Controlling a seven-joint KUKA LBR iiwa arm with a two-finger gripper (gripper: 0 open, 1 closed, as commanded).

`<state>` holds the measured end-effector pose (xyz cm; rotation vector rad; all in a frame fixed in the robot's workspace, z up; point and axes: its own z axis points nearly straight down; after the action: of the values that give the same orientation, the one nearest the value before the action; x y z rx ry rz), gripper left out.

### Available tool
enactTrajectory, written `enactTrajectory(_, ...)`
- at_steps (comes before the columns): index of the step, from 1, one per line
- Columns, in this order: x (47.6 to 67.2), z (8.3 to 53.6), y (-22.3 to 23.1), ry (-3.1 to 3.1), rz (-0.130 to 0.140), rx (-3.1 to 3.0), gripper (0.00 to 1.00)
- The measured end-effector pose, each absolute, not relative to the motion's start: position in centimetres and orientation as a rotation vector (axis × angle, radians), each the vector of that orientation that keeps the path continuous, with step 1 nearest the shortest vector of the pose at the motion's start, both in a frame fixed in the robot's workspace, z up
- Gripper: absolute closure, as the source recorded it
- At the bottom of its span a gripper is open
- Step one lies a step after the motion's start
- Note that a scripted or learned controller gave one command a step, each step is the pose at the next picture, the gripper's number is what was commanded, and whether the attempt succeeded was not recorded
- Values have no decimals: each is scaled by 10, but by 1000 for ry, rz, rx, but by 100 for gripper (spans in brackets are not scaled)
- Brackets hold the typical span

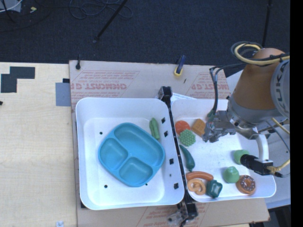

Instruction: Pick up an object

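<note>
My two-finger gripper (214, 132) hangs low over the right shallow white bin (265, 193), at the end of my grey arm with its orange band (258, 86). I cannot tell how it stands from this slant.

Just to its left lie the small orange block (199, 126) and the round green knobbly toy (187, 137), with the red-orange round toy (182, 126) a little further left. Below and left of my gripper lies the dark green cucumber-shaped toy (187, 157), and further below are the orange curled pretzel-like toy (199, 181) and the dark green pepper-like toy (214, 188). Below and to its right sit the light green rounded toy (231, 174) and the brown sprinkled doughnut toy (246, 184).

Well to my left, in the left shallow white bin (90, 174), rest the blue plastic divided plate (131, 154) and a slim green pod-shaped toy (155, 128).
</note>
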<state>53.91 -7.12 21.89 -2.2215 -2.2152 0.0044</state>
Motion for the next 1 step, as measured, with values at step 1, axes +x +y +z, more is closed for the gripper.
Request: enactTrajectory(1, 541, 236, -76, -2217, 2, -2222, 100)
